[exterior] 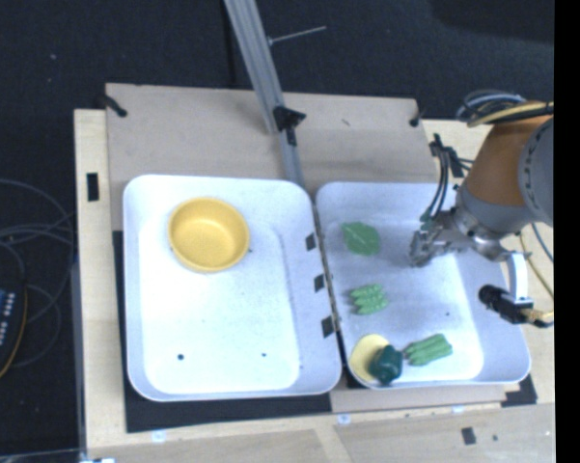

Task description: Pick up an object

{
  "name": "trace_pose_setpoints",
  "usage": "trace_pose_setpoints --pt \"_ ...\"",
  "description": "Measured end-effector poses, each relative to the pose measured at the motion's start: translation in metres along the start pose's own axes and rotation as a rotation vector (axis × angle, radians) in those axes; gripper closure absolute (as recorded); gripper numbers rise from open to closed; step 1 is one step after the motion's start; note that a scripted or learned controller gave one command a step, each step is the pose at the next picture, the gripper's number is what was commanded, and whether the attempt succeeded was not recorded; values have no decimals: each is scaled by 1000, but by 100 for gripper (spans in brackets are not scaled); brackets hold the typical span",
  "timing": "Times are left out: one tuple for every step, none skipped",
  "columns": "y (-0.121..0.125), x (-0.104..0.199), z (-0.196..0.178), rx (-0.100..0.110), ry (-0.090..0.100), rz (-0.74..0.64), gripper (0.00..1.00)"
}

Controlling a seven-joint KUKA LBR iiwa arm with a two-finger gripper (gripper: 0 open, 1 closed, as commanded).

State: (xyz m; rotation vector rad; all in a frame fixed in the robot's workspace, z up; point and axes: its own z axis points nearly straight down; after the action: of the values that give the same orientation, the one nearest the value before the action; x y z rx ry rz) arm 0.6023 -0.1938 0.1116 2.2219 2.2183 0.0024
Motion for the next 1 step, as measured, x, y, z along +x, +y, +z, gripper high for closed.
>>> trace_pose_setpoints --pt "4 -4 -43 -2 0 -1 100"
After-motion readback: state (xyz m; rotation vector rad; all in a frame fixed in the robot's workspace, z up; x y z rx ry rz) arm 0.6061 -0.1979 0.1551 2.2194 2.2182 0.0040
